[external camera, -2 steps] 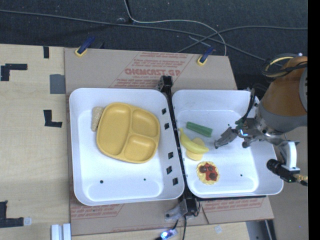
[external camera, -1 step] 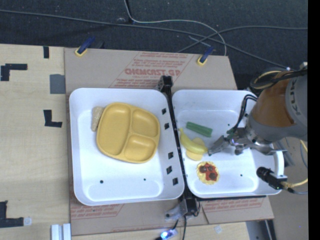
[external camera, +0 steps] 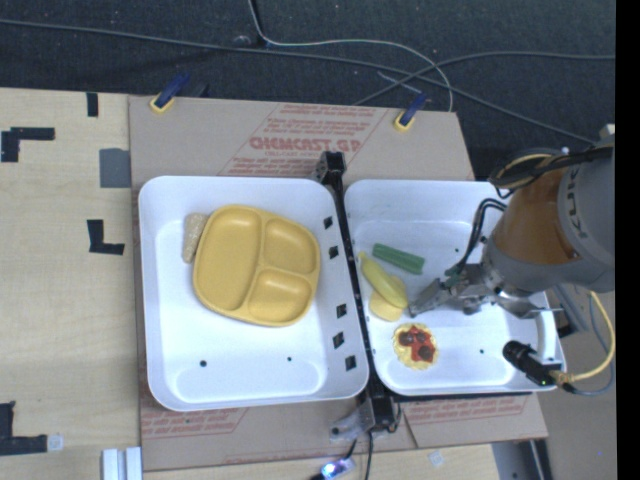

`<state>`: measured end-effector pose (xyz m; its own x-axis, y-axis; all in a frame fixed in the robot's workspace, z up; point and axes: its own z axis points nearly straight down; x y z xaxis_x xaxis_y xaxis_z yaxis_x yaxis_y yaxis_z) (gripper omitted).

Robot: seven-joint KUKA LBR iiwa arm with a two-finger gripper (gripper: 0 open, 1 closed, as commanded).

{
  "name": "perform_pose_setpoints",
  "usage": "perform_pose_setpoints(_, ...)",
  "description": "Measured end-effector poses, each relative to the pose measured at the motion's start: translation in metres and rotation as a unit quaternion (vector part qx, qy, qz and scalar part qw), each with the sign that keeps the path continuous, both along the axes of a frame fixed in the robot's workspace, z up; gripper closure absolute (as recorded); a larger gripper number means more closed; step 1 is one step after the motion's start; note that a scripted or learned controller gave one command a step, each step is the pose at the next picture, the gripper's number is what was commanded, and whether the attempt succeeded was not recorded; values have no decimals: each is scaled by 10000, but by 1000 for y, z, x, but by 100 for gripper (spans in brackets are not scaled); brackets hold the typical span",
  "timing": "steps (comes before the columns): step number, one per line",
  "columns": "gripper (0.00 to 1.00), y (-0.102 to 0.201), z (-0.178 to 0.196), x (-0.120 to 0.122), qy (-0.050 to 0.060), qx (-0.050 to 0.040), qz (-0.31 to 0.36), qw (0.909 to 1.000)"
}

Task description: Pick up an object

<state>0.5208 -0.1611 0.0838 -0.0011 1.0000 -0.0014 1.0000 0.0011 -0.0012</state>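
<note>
desk [external camera: 60, 298]: pale wood, cardboard sheet [external camera: 300, 138] under two white bins [external camera: 165, 368]; floor: dark carpet [external camera: 120, 18], cables [external camera: 330, 43]; jaws [external camera: 418, 306]: state unclear

Glossy yellow plastic tray [external camera: 256, 265] shines in the smooth white plastic bin [external camera: 165, 268]; beneath it, matt brown cardboard [external camera: 300, 138], pale wood tabletop [external camera: 60, 318].

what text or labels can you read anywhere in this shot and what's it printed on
"CHEMCAST GP": red print on the brown cardboard sheet under the two bins, upside down in this view and blurred, so the reading is uncertain.
The smaller red lines beside it are too blurred to read.
Nothing readable on the yellow tray or the arm.
</note>
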Motion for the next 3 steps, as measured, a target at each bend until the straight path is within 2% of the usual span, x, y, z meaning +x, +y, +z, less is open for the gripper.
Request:
perform_pose_setpoints(1,100,0,12,1,-16,-10,1,10000)
perform_pose_setpoints(3,100,-8,98,-2,-14,5,2,10000)
